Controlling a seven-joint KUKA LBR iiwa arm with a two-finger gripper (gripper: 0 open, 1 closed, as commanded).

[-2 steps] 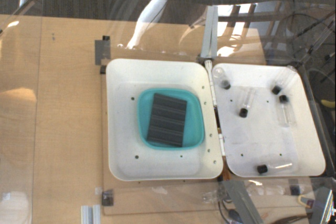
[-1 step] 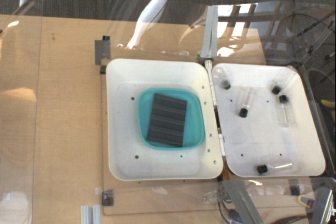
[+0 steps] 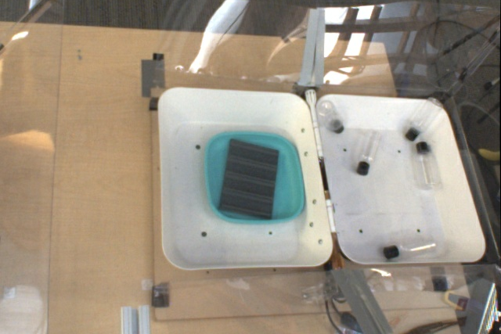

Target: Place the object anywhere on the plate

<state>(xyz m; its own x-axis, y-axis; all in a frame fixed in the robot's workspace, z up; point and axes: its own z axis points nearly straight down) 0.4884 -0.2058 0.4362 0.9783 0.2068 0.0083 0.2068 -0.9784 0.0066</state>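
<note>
A teal square plate [image 3: 291, 185] rests in the middle of the left white bin [image 3: 182, 168]. A dark grey ribbed rectangular block [image 3: 250, 178] lies flat on the plate, its long side running front to back and slightly tilted.
The right white bin [image 3: 458, 231] holds several clear plastic vials with black caps, such as one near its back left corner [image 3: 335, 121], one at the middle [image 3: 365, 156] and one at the front [image 3: 401, 250]. A metal post [image 3: 311, 51] rises behind the bins. Wooden bench surface lies to the left.
</note>
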